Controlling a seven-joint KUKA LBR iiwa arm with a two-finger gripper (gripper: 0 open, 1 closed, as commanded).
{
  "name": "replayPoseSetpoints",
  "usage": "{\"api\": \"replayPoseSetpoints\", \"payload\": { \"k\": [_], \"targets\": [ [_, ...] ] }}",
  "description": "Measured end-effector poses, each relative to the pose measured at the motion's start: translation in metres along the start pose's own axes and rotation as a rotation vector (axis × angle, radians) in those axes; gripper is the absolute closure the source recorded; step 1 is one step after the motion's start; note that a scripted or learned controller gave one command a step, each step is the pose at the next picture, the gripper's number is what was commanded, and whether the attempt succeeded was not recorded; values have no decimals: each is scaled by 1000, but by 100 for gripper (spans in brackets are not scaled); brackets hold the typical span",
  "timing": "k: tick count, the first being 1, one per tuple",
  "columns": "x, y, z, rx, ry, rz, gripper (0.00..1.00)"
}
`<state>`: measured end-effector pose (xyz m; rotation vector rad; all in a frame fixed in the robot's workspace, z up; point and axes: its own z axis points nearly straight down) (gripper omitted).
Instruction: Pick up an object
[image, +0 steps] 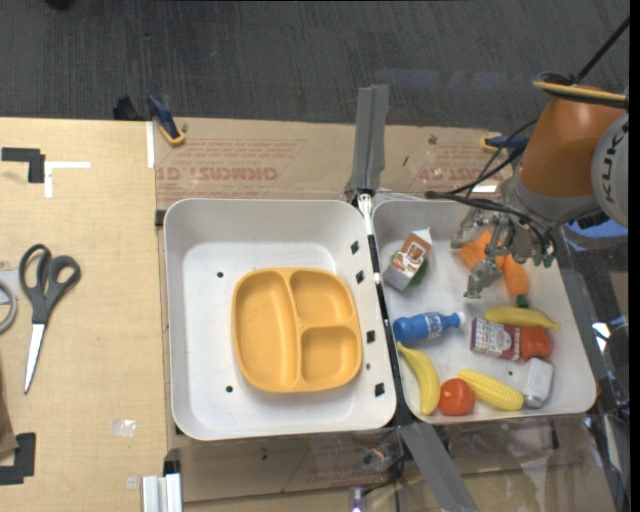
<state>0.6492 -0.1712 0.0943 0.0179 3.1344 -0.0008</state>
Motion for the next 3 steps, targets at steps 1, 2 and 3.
{"api": "replayPoseSetpoints", "payload": {
  "k": [1,2,3],
  "targets": [
    [-2,0,-12,2,-8,-1,100],
    [46,-13,1,-1,4,-268,100],
    [46,-12,1,-1,3,-269,0]
  ]
}}
